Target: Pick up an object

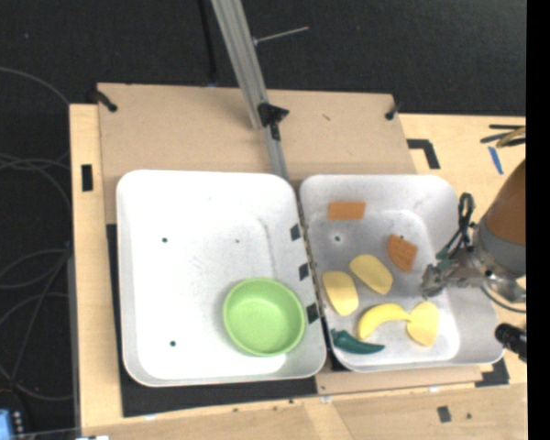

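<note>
Green bowl (264,315) lies far left of the gripper (434,279); banana (382,318) just below-left, orange block (402,252) just upper-left. Finger state: cannot tell. No legible writing.

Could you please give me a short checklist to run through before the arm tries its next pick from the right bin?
1. Pincer over the right bin: ok.
2. Pincer holding nothing yet: cannot tell.
3. Nearest target free of neighbours: not ok, the yellow piece below the pincer touches the banana.
4. Orange block lying apart, easy alternative: ok.
5. Green bowl in the left bin, away from the pincer: ok.
</note>
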